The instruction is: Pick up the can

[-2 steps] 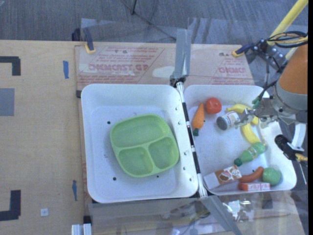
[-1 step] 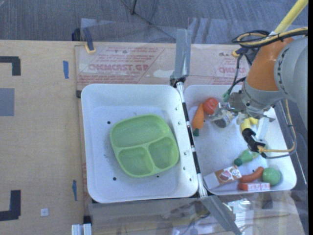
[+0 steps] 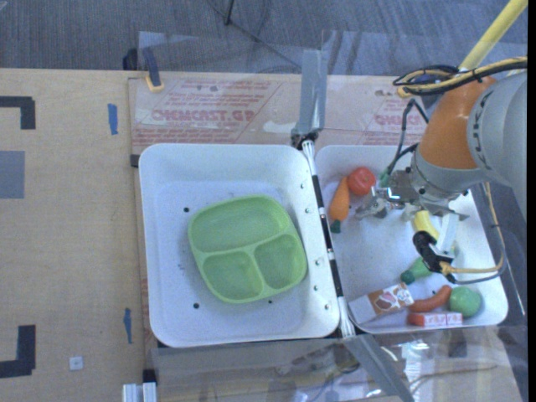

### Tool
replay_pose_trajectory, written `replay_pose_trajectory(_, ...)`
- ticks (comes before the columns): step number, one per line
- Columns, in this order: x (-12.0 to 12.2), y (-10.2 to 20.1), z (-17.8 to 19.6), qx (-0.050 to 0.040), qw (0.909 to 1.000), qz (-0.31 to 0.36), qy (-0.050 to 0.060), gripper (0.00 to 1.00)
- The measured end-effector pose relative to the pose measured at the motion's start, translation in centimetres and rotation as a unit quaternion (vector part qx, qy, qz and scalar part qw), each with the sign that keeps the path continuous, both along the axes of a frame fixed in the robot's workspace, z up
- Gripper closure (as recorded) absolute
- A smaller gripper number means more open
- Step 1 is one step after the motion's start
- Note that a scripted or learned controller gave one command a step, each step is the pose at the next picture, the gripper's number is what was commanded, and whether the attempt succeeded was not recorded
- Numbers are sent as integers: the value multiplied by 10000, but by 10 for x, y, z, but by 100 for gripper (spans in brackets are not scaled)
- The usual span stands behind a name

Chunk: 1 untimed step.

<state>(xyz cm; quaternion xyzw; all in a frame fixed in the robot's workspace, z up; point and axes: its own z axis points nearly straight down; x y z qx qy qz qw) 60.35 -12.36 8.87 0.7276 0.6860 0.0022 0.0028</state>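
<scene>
The can (image 3: pixel 390 299), white with an orange and red label, lies on its side at the front edge of the right bin (image 3: pixel 381 249). My gripper (image 3: pixel 378 205) hangs over the back part of that bin, well behind the can and not touching it. It is just right of an orange carrot (image 3: pixel 339 199) and below a red tomato (image 3: pixel 362 180). Nothing shows in its grasp. The arm's grey body and orange band (image 3: pixel 448 132) cover the bin's back right corner.
The left bin (image 3: pixel 159 191) holds a green divided plate (image 3: pixel 246 248). Near the can lie a red sausage-like piece (image 3: pixel 431 299), a green round fruit (image 3: pixel 466 301), a dark green piece (image 3: pixel 414 270) and a yellow item (image 3: pixel 425 223). Black and yellow cables (image 3: pixel 435 258) trail from the wrist.
</scene>
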Motion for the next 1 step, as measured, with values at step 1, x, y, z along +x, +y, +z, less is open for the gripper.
replay_pose_trajectory(1, 46, -30, -1, -4, 9999, -166, 24, 0)
